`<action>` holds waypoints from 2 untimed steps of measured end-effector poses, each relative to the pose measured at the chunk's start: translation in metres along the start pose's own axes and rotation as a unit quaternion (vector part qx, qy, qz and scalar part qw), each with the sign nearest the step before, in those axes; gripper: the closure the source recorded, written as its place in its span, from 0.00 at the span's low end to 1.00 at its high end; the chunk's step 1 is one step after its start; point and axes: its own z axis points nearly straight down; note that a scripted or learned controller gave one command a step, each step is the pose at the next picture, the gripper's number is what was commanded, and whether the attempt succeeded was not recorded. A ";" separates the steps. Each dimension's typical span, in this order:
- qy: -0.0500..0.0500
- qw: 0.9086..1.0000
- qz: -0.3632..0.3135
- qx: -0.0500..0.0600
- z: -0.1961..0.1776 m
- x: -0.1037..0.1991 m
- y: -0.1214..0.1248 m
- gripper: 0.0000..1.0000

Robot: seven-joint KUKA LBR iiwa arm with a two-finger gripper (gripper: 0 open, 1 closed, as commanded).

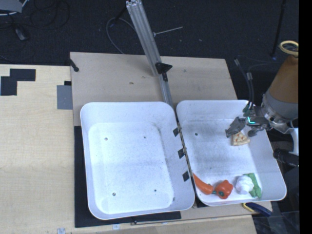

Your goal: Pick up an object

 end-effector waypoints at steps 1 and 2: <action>0.000 1.000 0.000 0.000 0.000 0.000 0.000 0.00; 0.000 1.000 0.000 0.002 0.047 -0.003 0.007 0.00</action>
